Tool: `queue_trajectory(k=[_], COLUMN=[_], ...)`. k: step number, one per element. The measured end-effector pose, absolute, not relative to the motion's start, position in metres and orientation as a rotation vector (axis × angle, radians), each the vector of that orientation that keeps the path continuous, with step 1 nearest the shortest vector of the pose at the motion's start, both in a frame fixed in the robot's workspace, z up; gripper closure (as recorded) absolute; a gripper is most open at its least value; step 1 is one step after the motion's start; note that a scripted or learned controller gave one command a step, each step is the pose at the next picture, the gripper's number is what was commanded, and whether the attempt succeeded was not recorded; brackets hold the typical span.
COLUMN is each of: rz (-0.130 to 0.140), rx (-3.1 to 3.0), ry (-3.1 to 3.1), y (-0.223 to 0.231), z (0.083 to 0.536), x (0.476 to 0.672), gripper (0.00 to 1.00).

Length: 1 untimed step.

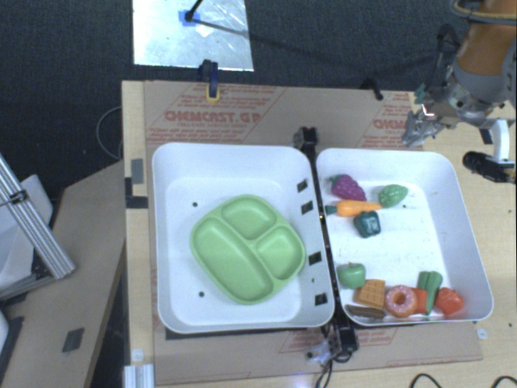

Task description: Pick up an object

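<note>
The right bin [452, 192] holds toy food: purple grapes [348, 187], a green leafy piece [393, 194], an orange carrot [356, 208], a dark green can [368, 225], a green apple [351, 276], a waffle [371, 294], a pink donut [400, 300], a green pepper [429, 284] and a red tomato [449, 301]. My gripper [418, 128] hangs above the bench just beyond the right bin's far rim, apart from all the toys. Nothing shows between its fingers.
The left bin [174, 184] holds a green divided plate [246, 249]. A black clamp [308, 138] sits where the two bins meet. A foil sheet [192, 23] lies on the dark floor behind the bench. A metal frame [28, 225] stands at the left.
</note>
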State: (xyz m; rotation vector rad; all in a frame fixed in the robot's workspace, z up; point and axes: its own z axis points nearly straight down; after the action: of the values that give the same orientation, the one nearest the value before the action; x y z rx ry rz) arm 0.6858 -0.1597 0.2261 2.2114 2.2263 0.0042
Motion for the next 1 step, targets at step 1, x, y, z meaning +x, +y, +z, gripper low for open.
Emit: queue_trajectory(k=[1], rz=[0.003], rx=[2.212], ry=[2.231], y=[-0.1212], z=[0.2364], x=[0.6448], gripper=[1.00])
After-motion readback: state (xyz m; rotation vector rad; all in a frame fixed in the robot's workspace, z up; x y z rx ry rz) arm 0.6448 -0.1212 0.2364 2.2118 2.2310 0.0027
